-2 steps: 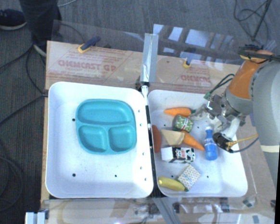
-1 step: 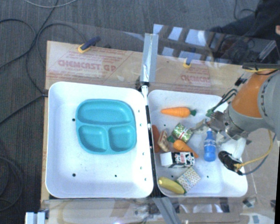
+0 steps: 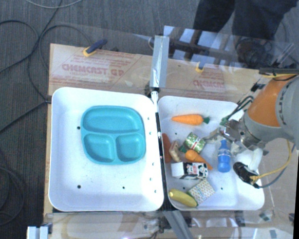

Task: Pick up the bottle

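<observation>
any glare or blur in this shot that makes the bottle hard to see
Camera view: the small blue plastic bottle in the right white bin is soft but legible; glare streaks the clear sheet along the bench's bottom edge, not the bottle; the two-finger gripper looks blurred.

Faint red lettering (image 3: 93, 69) printed on the brown board of the desk (image 3: 66, 58) behind the left bin, reading roughly "CHEMCAST GP". Similar red print (image 3: 209, 84) behind the right bin, too washed out by glare to read.
</observation>
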Controlling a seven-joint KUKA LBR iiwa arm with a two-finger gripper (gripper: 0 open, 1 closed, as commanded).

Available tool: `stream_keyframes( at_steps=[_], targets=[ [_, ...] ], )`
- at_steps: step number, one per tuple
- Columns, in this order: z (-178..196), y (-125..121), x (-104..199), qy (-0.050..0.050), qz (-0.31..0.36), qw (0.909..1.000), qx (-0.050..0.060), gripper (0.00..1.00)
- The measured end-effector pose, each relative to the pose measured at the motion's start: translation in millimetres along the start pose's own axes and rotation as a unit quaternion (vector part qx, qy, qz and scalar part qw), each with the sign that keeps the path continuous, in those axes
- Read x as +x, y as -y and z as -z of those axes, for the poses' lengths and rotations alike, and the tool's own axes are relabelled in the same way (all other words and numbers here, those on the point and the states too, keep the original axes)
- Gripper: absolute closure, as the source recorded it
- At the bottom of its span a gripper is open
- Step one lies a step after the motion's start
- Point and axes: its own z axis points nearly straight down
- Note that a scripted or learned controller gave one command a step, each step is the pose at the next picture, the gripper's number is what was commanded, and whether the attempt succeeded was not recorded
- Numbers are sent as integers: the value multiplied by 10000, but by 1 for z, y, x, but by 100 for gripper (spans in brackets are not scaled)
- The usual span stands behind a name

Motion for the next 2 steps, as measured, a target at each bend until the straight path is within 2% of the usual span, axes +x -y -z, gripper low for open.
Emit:
stream_keyframes(
  at_steps=[1, 2],
  targets=[
    [7, 1, -4, 46, -2, 10000, 17, 100],
    [130, 23, 72, 103, 173, 9998, 69, 100]
  ],
)
